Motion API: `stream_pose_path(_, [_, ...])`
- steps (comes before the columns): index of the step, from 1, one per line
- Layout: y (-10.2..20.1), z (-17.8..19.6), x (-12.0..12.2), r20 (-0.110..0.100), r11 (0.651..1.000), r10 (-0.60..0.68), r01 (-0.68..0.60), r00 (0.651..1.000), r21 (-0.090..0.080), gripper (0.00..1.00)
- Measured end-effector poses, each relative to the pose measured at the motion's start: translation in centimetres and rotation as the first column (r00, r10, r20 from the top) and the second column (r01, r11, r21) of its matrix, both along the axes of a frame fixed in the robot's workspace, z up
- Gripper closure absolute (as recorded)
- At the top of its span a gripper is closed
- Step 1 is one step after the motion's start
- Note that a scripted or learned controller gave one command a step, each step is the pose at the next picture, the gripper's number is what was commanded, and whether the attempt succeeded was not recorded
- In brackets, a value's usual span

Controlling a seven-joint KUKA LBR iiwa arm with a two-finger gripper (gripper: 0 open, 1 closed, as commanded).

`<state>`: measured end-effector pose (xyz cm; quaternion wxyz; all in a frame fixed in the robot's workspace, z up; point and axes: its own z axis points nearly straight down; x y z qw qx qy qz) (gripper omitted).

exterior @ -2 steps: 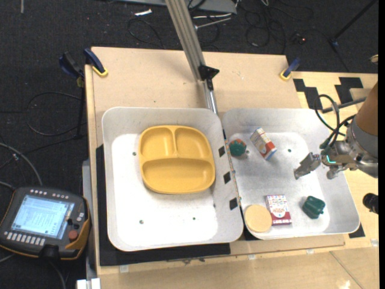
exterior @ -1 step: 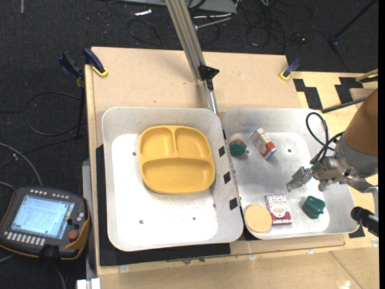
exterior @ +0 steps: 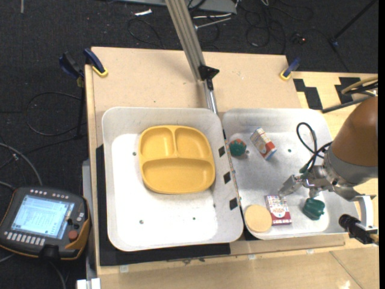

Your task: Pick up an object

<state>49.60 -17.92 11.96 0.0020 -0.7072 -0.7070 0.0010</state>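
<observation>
fingers (exterior: 299, 183) spread over right bin (exterior: 240, 161), four objects.

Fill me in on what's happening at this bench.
A grey robot arm reaches in over the right bin, its gripper low among small items: a green object, a red-and-white box, a tan disc. Nothing shows between its fingers. A yellow divided plate sits in the left bin.
</observation>
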Motion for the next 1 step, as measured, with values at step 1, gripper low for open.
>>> stream_pose_path(1, [0.11, -2.07, 0.3, 0.008, 1.0, 0.0, 0.0, 1.0, 0.003, 0.0])
